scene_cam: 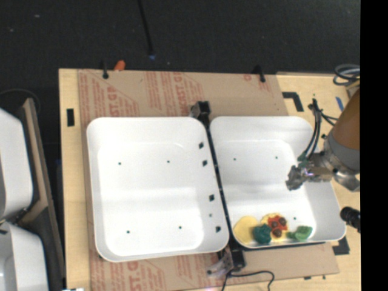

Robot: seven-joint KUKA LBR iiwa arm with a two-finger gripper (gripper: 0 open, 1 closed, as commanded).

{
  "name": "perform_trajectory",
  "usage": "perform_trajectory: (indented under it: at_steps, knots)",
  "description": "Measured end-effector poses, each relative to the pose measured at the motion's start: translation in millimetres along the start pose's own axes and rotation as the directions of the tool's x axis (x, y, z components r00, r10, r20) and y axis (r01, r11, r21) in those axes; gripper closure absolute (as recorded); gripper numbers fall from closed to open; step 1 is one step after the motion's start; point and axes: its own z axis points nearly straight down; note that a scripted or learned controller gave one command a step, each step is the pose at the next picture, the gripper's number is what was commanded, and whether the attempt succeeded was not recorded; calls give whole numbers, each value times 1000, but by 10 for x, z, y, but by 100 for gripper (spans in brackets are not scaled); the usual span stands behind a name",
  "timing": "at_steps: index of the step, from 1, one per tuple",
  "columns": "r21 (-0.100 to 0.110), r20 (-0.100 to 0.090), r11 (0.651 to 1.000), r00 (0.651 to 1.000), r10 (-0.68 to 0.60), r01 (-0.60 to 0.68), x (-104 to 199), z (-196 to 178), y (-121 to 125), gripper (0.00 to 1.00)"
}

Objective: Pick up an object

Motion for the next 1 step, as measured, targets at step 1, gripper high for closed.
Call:
perform_trajectory:
  at_steps: [1]
  knots:
    - [4,-2,1000,1000,-3,3,391,25,264,100]
